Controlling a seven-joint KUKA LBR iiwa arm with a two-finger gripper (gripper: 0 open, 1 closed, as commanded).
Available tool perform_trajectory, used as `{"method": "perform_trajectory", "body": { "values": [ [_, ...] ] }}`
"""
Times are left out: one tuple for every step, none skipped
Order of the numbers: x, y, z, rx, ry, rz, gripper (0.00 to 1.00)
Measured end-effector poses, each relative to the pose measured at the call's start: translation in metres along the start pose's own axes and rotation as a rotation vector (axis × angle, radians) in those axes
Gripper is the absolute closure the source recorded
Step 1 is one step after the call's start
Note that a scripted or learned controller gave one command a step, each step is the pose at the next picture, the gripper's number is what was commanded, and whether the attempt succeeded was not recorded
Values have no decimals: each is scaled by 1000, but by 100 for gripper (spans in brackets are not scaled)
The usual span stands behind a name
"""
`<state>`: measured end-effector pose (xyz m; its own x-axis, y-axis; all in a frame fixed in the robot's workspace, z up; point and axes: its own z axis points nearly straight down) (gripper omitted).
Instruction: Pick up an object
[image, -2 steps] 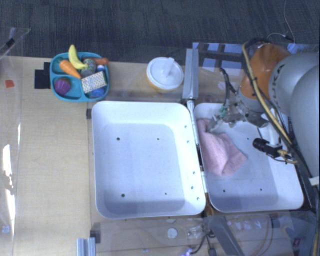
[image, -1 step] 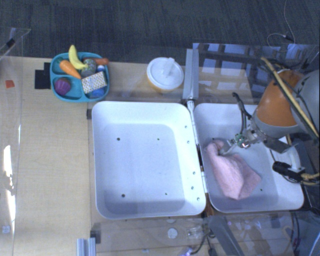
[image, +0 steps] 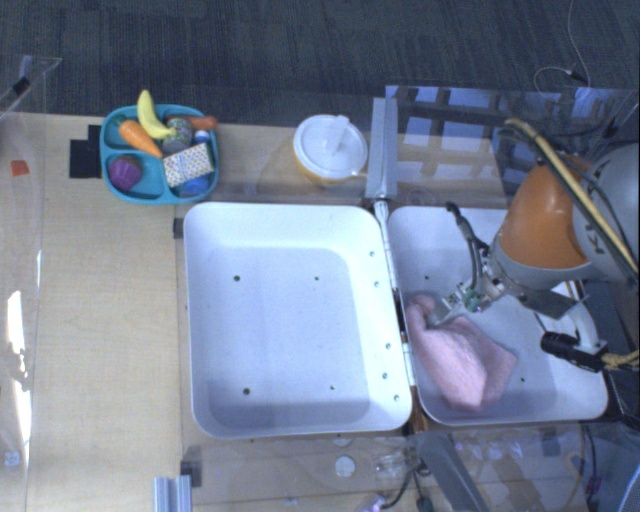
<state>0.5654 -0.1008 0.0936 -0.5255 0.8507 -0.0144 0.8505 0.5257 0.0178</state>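
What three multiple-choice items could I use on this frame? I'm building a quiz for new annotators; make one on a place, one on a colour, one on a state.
1. Where does the pink cloth lie?
A. left bin
B. right bin
C. blue tray

2. What colour is the band above the arm's wrist?
A. orange
B. green
C. purple

3. How does the end effector stand to the cloth?
A. far above the left bin
B. low at the cloth's upper edge
C. over the blue tray

Answers: 1 B, the cloth sits in the right bin. 2 A, the band is orange. 3 B, its tip meets the cloth's upper edge.
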Motion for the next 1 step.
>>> {"method": "perform_trajectory", "body": {
  "values": [
    [76,3,-93,14,10,285,0]
  ]
}}
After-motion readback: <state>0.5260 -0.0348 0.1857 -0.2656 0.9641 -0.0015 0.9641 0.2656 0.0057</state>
